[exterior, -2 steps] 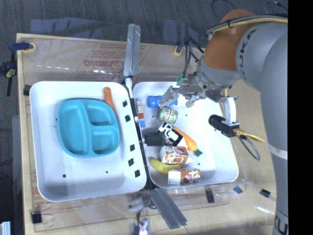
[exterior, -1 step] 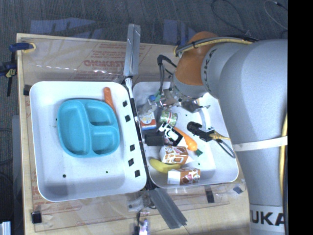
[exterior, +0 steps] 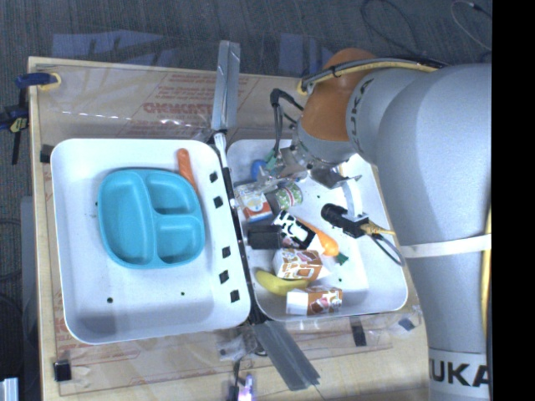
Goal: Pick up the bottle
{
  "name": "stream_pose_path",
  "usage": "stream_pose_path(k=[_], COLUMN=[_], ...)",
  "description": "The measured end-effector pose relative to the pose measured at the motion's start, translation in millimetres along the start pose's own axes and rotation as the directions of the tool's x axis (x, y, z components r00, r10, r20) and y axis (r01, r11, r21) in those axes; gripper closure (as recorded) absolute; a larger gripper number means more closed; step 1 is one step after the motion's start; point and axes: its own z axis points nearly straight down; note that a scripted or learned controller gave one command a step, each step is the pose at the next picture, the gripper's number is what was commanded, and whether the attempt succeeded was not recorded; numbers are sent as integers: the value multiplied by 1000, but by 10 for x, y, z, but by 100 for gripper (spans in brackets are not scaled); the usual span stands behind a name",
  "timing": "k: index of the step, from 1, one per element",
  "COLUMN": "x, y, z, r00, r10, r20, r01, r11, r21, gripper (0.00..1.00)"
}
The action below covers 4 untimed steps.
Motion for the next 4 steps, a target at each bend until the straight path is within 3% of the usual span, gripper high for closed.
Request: stream_pose_path(k=[1,2,3,4], x=[193,166,48,34], y=[219,214,123,109], z=[-287,-297,-11,-105], r00=[990,990,1000,1000], r10=[-143,-140,-7,-9], r20=[1,5,6,9], r01=[143,140,7,9], r11=[990,990,1000,1000], r21=[0,0,-23,-18], gripper=[100,0,0,100])
